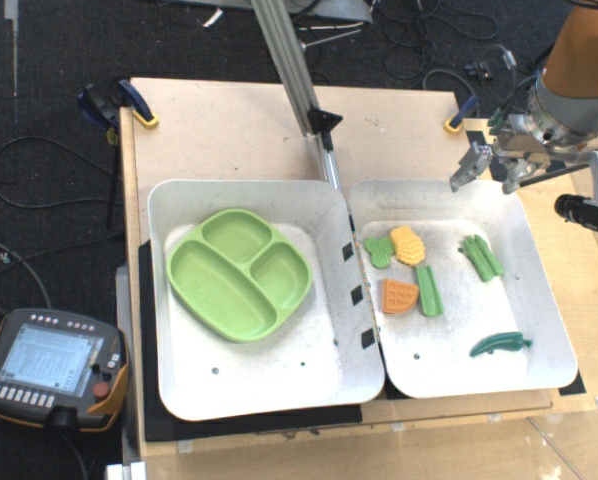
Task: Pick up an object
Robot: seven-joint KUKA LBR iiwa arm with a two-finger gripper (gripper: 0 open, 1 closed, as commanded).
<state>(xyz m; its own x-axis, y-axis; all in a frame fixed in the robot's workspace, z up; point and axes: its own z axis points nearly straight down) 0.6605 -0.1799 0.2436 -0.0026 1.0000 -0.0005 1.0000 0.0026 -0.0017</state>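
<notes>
The arm is running off the frame's top right corner, above the right bin. Left of the left bin, the handheld controller is showing screen text too small to read.

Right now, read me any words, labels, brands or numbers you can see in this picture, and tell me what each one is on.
No text can be read here.
Handheld control pendant: its lit screen and button rows carry marks, too small and blurred to read.
Green divided plate, toy foods and both white bins: no lettering visible.
</notes>
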